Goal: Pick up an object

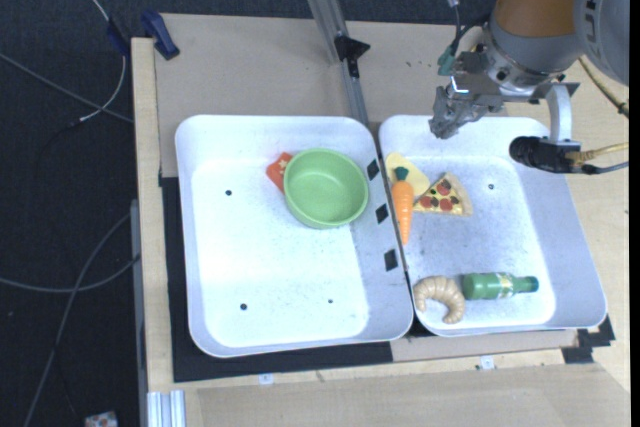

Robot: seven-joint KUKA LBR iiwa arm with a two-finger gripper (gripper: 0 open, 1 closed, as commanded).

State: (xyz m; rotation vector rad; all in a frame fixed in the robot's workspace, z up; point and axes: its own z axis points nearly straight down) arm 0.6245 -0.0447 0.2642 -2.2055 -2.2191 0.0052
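Observation:
My gripper [445, 125] hangs over the far left corner of the right bin [540, 235], with nothing visible between its tips. Below it in that bin lie an orange carrot [402, 206] against the left wall and a pizza slice [444, 197] beside it. A green bottle [498, 286] lies on its side near the front wall, with a croissant [441, 297] to its left. A yellow piece [398, 163] peeks out behind the carrot's top.
The left bin [250, 295] holds a green bowl [324, 187] with a red object [277, 171] tucked behind its left rim. A slanted metal pole [325, 5] rises behind the bins. A black fitting with cable [545, 153] sticks out right of the gripper.

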